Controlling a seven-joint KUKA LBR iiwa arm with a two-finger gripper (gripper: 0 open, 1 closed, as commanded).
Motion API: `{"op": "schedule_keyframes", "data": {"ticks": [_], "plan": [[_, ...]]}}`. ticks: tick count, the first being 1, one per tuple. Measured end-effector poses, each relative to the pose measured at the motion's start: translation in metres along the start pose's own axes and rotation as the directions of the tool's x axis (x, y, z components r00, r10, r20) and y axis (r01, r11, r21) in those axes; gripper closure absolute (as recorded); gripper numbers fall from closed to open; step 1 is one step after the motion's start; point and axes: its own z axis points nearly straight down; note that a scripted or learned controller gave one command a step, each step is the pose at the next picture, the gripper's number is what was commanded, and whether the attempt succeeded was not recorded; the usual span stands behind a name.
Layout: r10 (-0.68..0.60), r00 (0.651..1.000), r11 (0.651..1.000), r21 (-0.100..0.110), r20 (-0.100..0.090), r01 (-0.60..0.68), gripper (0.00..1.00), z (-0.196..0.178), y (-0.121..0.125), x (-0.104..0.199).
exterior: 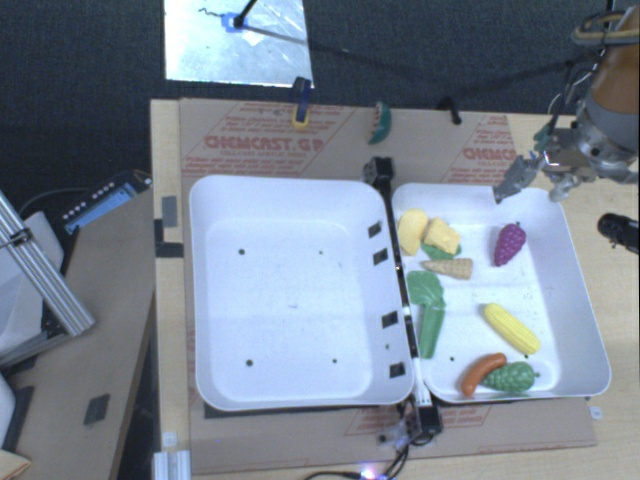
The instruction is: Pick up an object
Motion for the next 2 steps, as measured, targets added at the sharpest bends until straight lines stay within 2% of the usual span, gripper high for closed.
{"op": "schedule_keyframes", "data": {"ticks": [1, 2], "plan": [[0.005, 1.000, 1.000, 0.010, -0.001, -0.005, 0.00, 0.156, 0.008, -0.055], [-0.005, 1.000, 1.000, -0.005, 0.001, 0.005, 0.00, 0.179, 0.017, 0.015]]}}
